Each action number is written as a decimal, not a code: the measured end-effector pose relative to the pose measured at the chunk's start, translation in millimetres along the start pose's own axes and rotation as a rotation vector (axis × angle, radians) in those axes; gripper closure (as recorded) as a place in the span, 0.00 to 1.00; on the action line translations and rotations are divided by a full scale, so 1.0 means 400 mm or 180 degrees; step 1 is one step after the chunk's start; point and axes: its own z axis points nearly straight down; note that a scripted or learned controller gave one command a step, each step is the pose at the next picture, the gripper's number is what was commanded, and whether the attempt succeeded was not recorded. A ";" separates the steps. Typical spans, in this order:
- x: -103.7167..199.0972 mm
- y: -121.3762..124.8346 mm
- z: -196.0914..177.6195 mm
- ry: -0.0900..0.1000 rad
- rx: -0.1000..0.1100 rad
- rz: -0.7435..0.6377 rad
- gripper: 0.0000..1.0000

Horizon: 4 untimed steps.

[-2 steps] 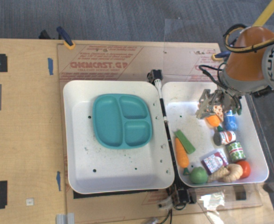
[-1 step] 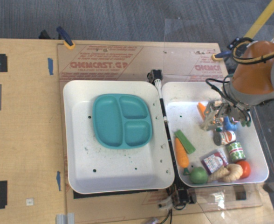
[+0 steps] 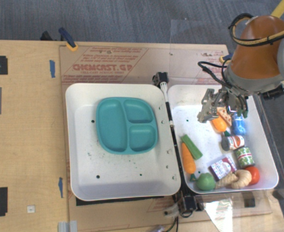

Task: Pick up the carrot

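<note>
Across the left half of the frame lies the tan counter [image 3: 26,144], marked with black corner brackets and small strips of blue tape. A cardboard sheet [image 3: 108,64] under the bins carries faded red print that reads roughly "CHEMCAST"; the smaller lines around it are too faint to read. On it sits the left bin [image 3: 79,178], with a teal divided plate [image 3: 127,124] near its middle.

Right of the seam between the bins, the right bin [image 3: 185,110] holds the clutter. The carrot [image 3: 188,158] lies along that bin's left wall, slanting, its thin end toward the lower right, with a green vegetable stick [image 3: 191,146] touching it on its upper right side. Below its tip sits a green round fruit [image 3: 205,182]. Further right lie a purple packet [image 3: 221,167] with a white label too small to read, a beige knobbly piece [image 3: 234,179], a red tomato [image 3: 252,175], two small cans [image 3: 238,149] with unreadable labels, a blue bottle [image 3: 239,126] and an orange piece [image 3: 220,124].

The jaws [image 3: 214,108] hang over the upper part of the right bin, above and to the right of the carrot, well apart from it, just beside the orange piece. I cannot tell how wide they stand. The grey and orange arm [image 3: 258,47] fills the upper right corner.
</note>
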 end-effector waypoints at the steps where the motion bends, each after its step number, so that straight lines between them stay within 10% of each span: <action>1: -0.033 -0.197 0.232 0.0008 0.0009 -0.0168 1.00; 2: -0.057 -0.094 0.098 0.0008 0.0009 0.0845 1.00; 3: 0.160 -0.195 0.204 0.0043 0.0022 0.1639 1.00; 4: 0.157 -0.193 0.201 0.0034 0.0019 0.1633 0.00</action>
